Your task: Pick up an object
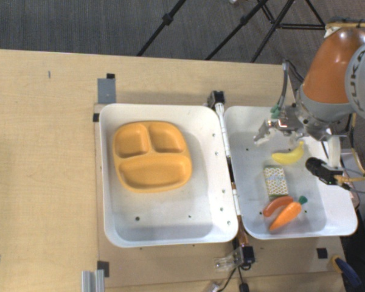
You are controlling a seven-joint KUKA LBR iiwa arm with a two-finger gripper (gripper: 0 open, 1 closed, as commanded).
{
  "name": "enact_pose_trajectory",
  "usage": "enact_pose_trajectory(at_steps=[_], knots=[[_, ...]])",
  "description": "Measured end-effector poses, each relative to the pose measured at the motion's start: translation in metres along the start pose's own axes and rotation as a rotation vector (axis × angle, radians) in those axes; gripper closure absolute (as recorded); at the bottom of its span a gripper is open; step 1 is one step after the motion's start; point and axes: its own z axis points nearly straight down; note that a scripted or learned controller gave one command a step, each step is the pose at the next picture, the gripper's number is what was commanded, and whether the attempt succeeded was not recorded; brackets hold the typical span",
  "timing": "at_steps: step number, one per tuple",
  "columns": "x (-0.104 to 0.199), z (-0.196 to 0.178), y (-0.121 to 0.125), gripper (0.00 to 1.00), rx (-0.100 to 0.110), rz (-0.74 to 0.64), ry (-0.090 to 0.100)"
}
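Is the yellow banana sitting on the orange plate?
No, the banana lies in the right bin, while the orange plate sits in the left bin.

My bench (42, 163) is pale wood, smooth and evenly lit, with no hard shadows. Beyond its far edge I see dark grey carpet (79, 11), ribbed in fine lines. Black tripod legs (274, 11) stand on that carpet at the far right, crossing one another. Small grey brackets (106, 90) are fixed to the wood. At the near edge, cables (234, 272) trail off.
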Motion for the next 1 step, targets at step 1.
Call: enact_pose_trajectory(at_steps=[1], knots=[[-0.0141,0.099,-0.0405,0.0,-0.01,-0.107,-0.002]])
